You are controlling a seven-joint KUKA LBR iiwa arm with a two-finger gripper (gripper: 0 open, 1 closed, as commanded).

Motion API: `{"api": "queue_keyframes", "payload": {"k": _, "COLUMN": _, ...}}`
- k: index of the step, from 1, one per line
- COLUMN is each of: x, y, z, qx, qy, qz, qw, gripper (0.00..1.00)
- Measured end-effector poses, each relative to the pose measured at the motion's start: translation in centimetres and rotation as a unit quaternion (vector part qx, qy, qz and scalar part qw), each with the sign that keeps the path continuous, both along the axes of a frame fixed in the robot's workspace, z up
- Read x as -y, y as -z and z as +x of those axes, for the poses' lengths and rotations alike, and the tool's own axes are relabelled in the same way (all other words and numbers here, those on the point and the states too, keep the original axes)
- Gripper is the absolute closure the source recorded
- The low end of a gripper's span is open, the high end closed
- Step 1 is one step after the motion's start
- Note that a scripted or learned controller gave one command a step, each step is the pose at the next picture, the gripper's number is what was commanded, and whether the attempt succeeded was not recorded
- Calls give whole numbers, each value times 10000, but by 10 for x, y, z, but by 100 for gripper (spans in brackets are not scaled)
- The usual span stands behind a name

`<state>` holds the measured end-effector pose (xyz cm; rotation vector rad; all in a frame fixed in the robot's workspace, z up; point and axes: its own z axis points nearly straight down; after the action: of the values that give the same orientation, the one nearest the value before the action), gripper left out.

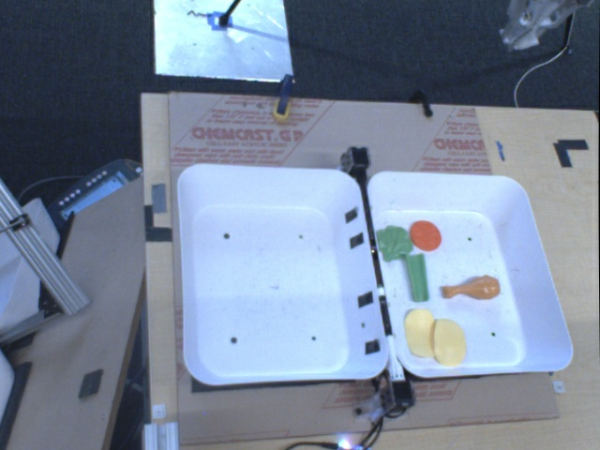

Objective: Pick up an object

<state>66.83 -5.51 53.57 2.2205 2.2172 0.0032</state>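
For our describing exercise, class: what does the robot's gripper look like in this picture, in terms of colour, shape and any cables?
The gripper is a pale grey, silvery piece with an angular, blocky outline, somewhat blurred. A thin, light-coloured cable hangs from it in a loose curve. Any markings on it are too small to make out.

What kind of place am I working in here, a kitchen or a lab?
Most likely a robotics lab bench, not a kitchen. Two shallow white bins sit clipped side by side on a board, the food in the right bin looks like toys, such as a drumstick and broccoli, and cables trail across dark carpet.
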Motion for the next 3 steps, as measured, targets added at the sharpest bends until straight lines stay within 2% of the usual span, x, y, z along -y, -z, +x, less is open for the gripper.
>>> {"api": "queue_keyframes", "payload": {"k": 3, "x": 124, "y": 0, "z": 0, "qx": -1, "qy": 3, "qz": -8, "qw": 10000, "gripper": 100}}
